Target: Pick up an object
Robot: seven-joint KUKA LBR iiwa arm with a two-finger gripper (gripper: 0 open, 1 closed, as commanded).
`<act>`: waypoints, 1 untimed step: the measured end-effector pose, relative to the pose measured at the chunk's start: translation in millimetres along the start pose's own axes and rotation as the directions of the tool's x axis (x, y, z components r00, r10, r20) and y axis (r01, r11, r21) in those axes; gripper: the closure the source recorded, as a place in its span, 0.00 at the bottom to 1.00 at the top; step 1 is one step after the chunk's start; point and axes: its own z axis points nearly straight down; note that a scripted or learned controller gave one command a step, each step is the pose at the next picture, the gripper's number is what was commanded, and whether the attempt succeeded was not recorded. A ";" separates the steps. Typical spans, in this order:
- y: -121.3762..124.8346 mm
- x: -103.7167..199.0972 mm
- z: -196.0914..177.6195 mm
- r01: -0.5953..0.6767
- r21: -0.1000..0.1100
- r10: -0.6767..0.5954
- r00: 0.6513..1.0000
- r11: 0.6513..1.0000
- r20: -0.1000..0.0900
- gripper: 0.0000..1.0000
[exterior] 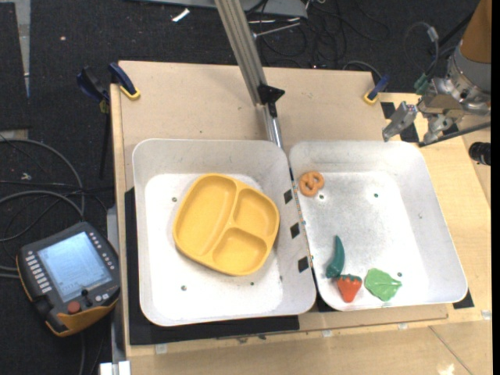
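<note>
Two shallow white bins sit side by side on the tan surface. End effector: at the upper right, above the surface just beyond the right bin's far right corner, touching nothing in the bins; whether it is open or closed cannot be made out (its parts blur together at this angle). Right bin: a small orange pretzel-shaped piece near the far left corner; a dark green pepper-like piece, a red strawberry-like piece and a light green leaf-like piece clustered near the front edge, all well apart from the end effector. Left bin: a yellow three-compartment plate near its middle. No readable writing on any item.
</note>
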 end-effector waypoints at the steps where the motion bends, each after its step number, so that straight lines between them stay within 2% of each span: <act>1: -0.1 -0.1 0.0 0.000 0.001 0.000 1.000 1.000 0.000 0.00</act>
